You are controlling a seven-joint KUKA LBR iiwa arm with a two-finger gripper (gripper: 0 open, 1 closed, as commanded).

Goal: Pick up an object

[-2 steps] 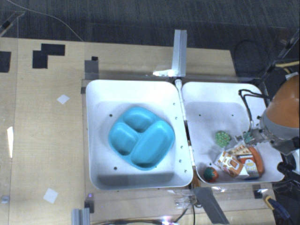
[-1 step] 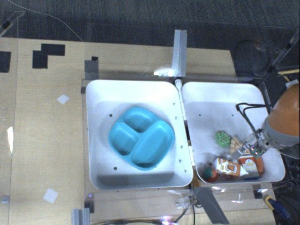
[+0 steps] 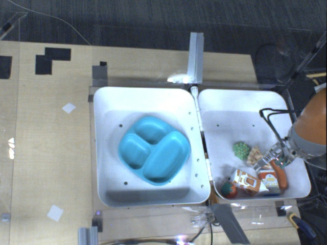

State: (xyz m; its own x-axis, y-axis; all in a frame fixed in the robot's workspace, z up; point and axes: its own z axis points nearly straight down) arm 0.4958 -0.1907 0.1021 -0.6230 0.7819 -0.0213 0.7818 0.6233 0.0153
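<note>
My gripper (image 3: pixel 269 158) hangs low in the right bin (image 3: pixel 232 111), near its right wall, over a cluster of small items. Just left of it lie a tan piece (image 3: pixel 253 156) and a green bumpy toy (image 3: pixel 241 149). Below it are an orange sausage-shaped toy (image 3: pixel 280 176) and two small printed cartons (image 3: pixel 245 181) (image 3: pixel 269 182). A red and green toy (image 3: pixel 229 189) sits in the front corner. The gripper's tip overlaps the items, and no object is clearly lifted.
The left bin (image 3: pixel 102 137) holds a blue divided plate (image 3: pixel 154 149). A black cable (image 3: pixel 276 119) loops over the right bin's back right part. The arm's orange band (image 3: pixel 312 117) stands at the right edge. A metal post (image 3: pixel 195 57) rises behind the bins.
</note>
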